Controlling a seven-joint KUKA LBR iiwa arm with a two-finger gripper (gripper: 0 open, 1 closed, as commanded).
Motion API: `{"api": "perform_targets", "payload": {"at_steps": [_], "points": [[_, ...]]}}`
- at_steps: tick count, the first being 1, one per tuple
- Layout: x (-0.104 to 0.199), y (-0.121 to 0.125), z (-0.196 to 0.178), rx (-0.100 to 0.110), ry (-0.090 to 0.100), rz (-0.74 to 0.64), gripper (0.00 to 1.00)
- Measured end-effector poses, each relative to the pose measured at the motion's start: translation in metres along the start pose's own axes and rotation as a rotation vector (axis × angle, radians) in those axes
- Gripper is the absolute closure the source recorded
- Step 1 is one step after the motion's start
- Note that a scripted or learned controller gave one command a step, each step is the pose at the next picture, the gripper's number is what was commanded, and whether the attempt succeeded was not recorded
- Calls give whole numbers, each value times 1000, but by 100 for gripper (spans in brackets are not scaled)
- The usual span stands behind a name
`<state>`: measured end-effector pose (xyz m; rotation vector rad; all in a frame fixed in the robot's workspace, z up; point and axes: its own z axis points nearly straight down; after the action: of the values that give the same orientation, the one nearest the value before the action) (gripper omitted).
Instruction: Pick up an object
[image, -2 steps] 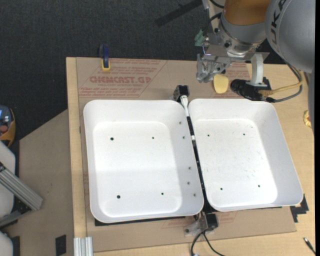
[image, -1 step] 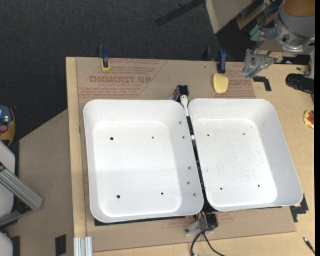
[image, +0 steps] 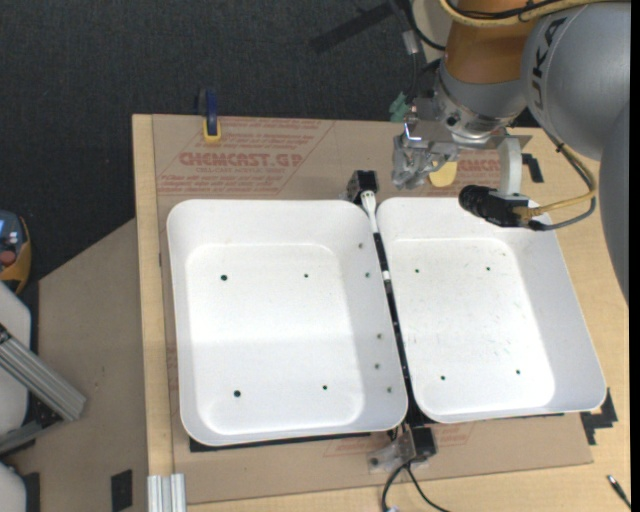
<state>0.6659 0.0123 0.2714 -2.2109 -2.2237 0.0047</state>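
Arm enters at upper right of frame, wrist pointing down. Hand hangs above the far rim of the right bin. A small yellowish object sits just right of the fingertips, touching or nearly so. Cannot tell whether hand is clenched, released, or grasping it.

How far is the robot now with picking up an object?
Done, apparently: the gripper sits raised behind the far edge of the right bin, outside both bins. In hand: a small pale yellow object shows right beside the gripper, but whether it sits between the fingers cannot be told. Left: confirming the grasp, since the left bin and right bin show only bare white floors with small dark dots.
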Motion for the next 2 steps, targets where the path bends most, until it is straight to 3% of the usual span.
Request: {"api": "perform_targets", "payload": {"at_steps": [1,2], "points": [[0,-4,-28,-11,-2,5,100],[-85,0,-76,-15,-6,12,100]]}}
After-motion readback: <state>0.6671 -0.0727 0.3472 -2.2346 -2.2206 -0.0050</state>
